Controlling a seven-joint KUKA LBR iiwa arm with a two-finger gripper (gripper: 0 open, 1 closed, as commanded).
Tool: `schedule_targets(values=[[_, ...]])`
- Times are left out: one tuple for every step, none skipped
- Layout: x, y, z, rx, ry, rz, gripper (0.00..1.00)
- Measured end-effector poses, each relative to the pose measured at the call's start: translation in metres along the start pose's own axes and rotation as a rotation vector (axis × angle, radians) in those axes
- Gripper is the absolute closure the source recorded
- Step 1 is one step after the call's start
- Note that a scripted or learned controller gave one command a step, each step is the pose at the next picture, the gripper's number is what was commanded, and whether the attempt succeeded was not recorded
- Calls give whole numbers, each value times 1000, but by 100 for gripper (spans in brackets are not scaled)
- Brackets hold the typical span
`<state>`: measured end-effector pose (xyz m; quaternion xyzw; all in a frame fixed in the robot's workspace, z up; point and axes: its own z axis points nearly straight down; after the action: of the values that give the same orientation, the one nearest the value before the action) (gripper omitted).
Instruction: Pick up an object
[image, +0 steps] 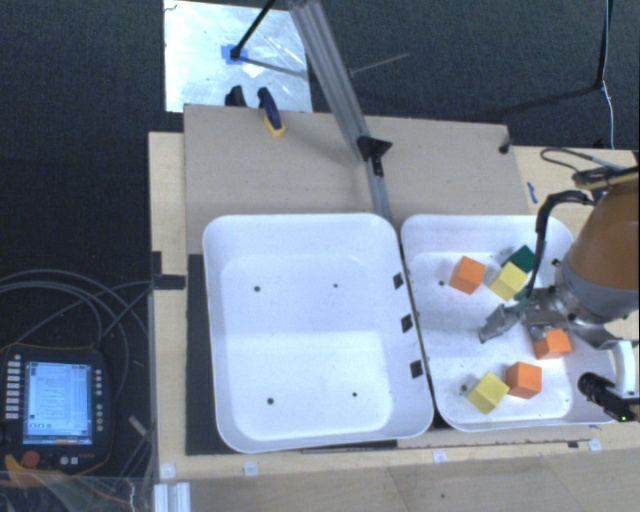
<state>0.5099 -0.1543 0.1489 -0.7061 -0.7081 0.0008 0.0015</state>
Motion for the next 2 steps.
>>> schedule_targets(values=[[-1,1,-14,-7,-2,-2,100],[-10,8,-70,-11,-4,-1,100]])
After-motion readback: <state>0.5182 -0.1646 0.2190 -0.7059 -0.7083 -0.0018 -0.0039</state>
